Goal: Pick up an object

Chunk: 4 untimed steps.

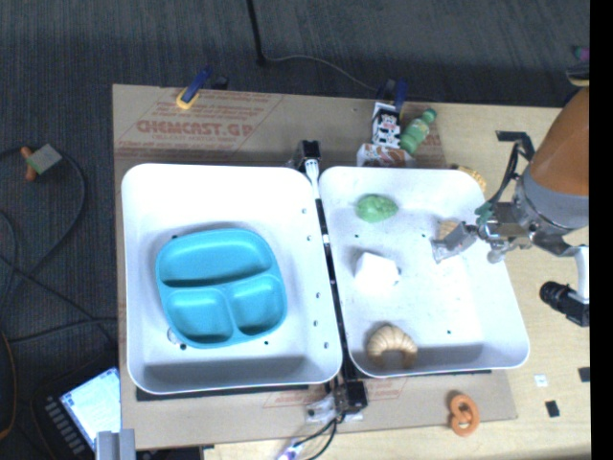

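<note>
Gripper [450, 245] hung over right bin [498, 348] near its far-right side; couldn't tell its opening or any hold. Candidates lay loose for picking: green lump [376, 207], white block [376, 269], tan croissant-like piece [391, 342]. Left bin [144, 286] held blue divided tray [221, 287]. Cardboard [196, 127] read "CHEMCAST".
</note>
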### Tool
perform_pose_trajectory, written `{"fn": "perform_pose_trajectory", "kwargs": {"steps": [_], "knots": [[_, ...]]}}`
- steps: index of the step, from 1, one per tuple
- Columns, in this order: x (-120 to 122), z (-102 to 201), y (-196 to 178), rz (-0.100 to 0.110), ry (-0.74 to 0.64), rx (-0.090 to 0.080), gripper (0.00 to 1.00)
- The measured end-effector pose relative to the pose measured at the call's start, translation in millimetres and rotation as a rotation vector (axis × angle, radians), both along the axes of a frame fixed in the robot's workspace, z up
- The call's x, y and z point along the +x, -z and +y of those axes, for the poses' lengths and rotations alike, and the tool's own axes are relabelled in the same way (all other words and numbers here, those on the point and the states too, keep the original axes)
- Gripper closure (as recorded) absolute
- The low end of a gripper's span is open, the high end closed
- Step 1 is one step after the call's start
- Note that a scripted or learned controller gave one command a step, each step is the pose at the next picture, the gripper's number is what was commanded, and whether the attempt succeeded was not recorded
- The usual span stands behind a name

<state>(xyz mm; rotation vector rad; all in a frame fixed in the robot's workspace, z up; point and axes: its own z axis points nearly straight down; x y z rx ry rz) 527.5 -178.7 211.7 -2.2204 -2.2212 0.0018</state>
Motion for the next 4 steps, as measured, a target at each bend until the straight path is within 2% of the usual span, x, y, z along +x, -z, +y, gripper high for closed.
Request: {"fn": "perform_pose_trajectory", "kwargs": {"steps": [1, 2, 3, 4], "knots": [[6, 35, 124, -0.008, 0.0, -0.001, 0.0], [26, 81, 124, -0.008, 0.0, -0.002, 0.0], [26, 79, 113, -0.009, 0.001, -0.004, 1.0], [106, 104, 27, -0.003, -0.001, -0.002, 1.0]]}}
